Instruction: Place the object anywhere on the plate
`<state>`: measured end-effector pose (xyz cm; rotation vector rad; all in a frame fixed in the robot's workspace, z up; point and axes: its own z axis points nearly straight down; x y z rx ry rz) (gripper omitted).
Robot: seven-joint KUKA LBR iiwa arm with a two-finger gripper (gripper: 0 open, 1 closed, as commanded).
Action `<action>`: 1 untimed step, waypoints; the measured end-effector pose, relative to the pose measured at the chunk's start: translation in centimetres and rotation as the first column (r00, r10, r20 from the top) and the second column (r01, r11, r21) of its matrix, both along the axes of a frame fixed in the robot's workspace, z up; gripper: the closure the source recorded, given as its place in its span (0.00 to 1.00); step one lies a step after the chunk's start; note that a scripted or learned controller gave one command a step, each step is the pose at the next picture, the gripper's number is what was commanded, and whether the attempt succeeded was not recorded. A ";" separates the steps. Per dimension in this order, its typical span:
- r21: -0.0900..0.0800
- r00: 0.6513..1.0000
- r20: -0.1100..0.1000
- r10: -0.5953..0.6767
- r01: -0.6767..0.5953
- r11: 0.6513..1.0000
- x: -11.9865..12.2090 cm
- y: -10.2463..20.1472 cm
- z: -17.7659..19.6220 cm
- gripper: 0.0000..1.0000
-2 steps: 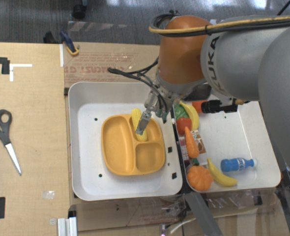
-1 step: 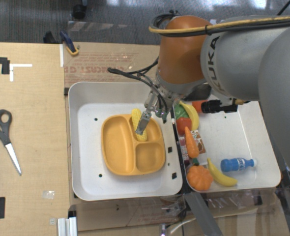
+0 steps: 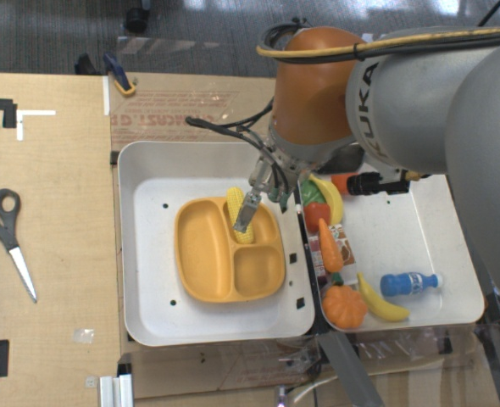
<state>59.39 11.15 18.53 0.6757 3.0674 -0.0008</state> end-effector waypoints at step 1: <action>0.000 1.000 0.000 0.000 0.000 1.000 0.0 0.0 0.0 0.00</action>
